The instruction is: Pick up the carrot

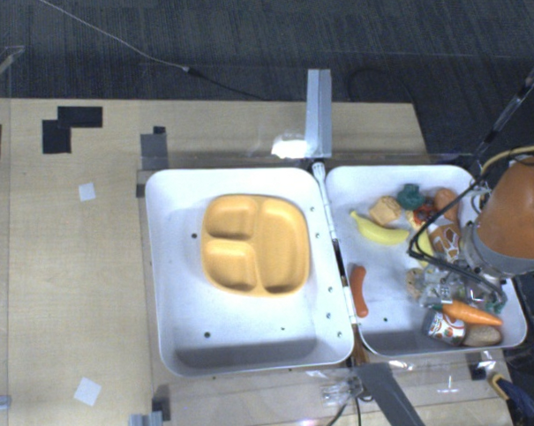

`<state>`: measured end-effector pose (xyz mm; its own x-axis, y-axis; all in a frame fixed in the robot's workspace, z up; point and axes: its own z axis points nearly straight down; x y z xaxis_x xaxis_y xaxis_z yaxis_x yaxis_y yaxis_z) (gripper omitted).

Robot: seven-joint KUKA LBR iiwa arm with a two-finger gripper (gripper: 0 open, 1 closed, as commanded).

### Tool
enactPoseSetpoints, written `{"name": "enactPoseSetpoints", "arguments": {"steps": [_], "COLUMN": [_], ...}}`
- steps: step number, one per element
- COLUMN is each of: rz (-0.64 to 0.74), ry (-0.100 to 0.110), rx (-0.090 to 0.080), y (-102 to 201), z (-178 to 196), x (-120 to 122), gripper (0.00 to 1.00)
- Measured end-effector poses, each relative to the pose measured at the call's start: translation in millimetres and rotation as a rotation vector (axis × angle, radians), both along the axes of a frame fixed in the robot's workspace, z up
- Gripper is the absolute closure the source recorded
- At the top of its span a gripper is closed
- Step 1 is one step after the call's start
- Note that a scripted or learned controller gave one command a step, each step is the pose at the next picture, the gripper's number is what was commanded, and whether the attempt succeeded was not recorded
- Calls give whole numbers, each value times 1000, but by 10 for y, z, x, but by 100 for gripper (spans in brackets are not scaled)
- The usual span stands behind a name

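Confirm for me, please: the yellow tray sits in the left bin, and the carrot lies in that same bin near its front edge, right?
Not quite. The yellow tray does sit in the left bin, but the carrot lies in the right bin, near its front edge beside the arm, as the camera view shows.

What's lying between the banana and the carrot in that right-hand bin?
In the camera view, the gripper with its dark cables sits between the banana and the carrot, over bare white bin floor.
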<state>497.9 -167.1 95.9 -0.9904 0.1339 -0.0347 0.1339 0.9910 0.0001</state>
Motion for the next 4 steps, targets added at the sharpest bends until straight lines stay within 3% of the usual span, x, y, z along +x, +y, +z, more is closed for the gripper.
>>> {"name": "enactPoseSetpoints", "arguments": {"steps": [1,2,3,4], "rz": [441,864,1219,1464], "ry": [8,17,22,19], "rx": [-16,-23,-25,-35], "y": [-386,-386,-376,-381], "z": [-7,-54,-65,-56], "x": [140,43,525,-58], "gripper": [100,100,100,100]}}
